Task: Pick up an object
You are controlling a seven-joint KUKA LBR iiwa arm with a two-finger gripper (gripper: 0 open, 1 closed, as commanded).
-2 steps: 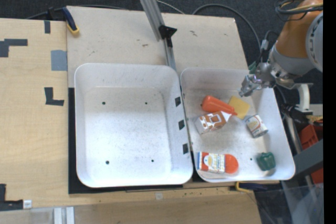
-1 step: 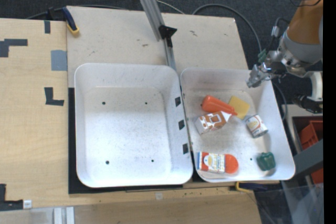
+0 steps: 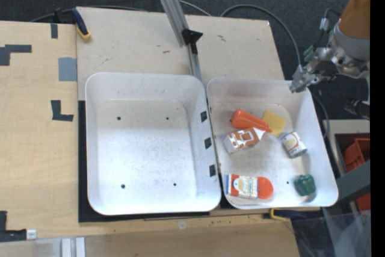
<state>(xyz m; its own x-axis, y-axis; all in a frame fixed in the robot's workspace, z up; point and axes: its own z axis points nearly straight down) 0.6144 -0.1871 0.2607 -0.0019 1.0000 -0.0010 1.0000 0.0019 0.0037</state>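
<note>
Progress so far: nothing picked. My pincer (image 3: pixel 299 82) hangs over the upper right corner of the right-hand shallow white bin (image 3: pixel 319 129), above the rim, with nothing visible between its tips. It's too small and dark here to tell how wide it stands, so I can't say.

All candidates lie on the bin floor, below and to the left of my pincer:
- pale yellow square block (image 3: pixel 275 121), nearest, just down-left.
- orange tapered plastic piece (image 3: pixel 249 120), touching or just beside the yellow block on its far side from me.
- small white-and-orange printed carton (image 3: pixel 242 141), just below the orange piece.
- small silver can with a printed label (image 3: pixel 293 144), straight down from my pincer, near the right wall.
- dark green rounded object (image 3: pixel 304 185), further down, in the lower right corner.
- flat white-and-orange packet (image 3: pixel 249 187), lowest left, well apart from me.

The left-hand shallow white bin (image 3: pixel 144 87) sits well apart to my left.

Left to do, by my read: choose a target, descend, close, lift. Yellow block or can look like the shortest moves.
</note>
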